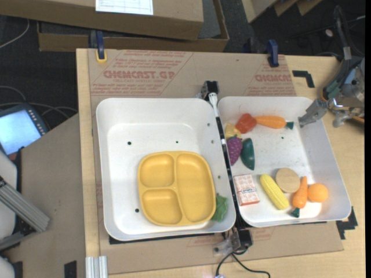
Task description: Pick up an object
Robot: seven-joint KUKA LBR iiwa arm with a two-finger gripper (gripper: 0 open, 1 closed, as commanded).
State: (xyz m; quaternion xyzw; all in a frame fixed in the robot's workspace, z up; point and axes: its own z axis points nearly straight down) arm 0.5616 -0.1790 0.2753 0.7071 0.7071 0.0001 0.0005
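Approach stage. The gripper (306,116) sits at the right bin's (333,161) upper-right rim; whether released or clenched cannot be told. Nearest candidate, a carrot (270,121), lies just left. Next: descend over it.

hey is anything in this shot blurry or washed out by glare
In the camera view, the gripper at the right edge looks slightly soft; both white bins are bright but not blown out, and the yellow tray and corn read sharply.
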